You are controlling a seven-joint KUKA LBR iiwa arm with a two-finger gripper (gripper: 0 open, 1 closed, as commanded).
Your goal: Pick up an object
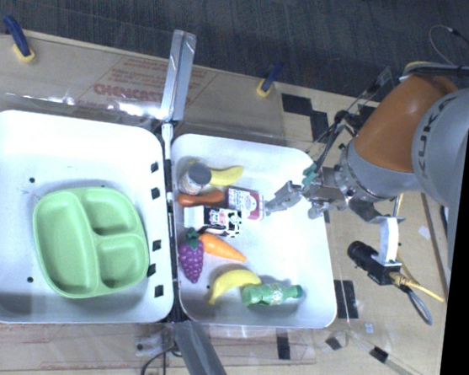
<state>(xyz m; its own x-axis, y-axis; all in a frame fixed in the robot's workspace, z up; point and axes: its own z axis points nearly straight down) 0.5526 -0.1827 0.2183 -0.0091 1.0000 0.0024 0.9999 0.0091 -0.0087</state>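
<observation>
Overhead slanted view of a bench w/ 2 shallow white bins side by side. The left bin holds 1 green divided tray, set toward its lower middle; bare white floor runs along the bin's top and left edges.

The right bin is crowded on its left half, near the divider. Top to bottom: a small jar touching a yellow banana; an orange carrot just under them; a red-capped bottle lying on its side; a black-and-white carton; a 2nd carrot; purple grapes against the left wall; a 2nd banana touching a green bottle near the bottom edge. The right half of this bin's floor, approx. from centre to the right wall, is bare and gives the most open room.

The arm reaches in from the right, over the bin's upper right rim. The gripper sits just right of the red-capped bottle, above the open floor. Its fingers are parted, nothing between them. Nearest obstacles: the red-capped bottle and the carton, both just to its left.

Outside the bins, blue clamps on the bench's top edge, cables and black tape marks at right.
</observation>
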